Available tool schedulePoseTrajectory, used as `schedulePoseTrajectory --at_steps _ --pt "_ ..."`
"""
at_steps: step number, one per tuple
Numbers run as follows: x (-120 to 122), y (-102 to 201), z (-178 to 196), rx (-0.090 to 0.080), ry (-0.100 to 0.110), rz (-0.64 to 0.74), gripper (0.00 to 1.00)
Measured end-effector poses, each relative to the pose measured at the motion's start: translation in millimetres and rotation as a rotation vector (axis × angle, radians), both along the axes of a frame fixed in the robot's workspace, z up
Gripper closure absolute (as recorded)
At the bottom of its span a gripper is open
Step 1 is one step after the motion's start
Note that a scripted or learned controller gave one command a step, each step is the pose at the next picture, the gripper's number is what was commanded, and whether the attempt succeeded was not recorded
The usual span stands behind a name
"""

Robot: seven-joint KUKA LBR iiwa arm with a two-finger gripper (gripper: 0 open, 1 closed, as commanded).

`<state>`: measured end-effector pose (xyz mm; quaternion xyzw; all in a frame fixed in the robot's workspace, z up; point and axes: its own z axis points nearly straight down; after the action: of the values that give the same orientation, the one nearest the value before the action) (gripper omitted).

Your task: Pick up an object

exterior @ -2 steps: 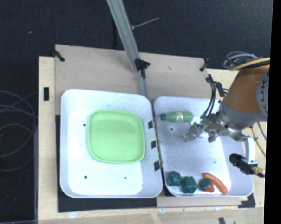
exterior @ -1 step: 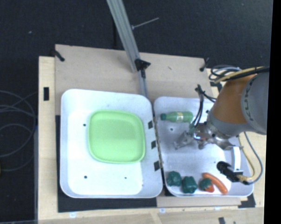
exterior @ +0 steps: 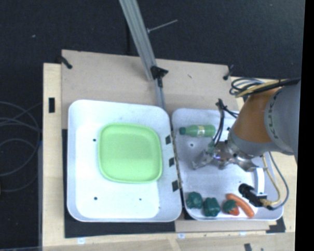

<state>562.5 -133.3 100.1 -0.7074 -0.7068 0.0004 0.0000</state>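
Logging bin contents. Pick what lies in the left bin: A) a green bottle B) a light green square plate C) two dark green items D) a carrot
B: the light green plate sits flat in the left bin; the bottle lies in the right bin.

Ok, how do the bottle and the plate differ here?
The bottle lies on its side in the right bin, near the far wall; the plate lies flat in the left bin. The bottle is slim and small; the plate is broad, a rounded square. The bottle is close to the gripper; the plate is across the divider from it. Both are light green.
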Motion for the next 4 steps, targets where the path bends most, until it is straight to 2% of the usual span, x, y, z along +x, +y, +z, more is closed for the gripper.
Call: schedulePoseTrajectory --at_steps 1,2,3,4 --pt "1 0 11 0.001 -0.003 -0.001 1.0" --pt "5 5 72 0.0 -0.006 0.001 1.0" --pt "8 -2 133 0.0 -0.007 0.001 1.0" --pt "8 -2 149 -0.001 -0.001 0.001 1.0"
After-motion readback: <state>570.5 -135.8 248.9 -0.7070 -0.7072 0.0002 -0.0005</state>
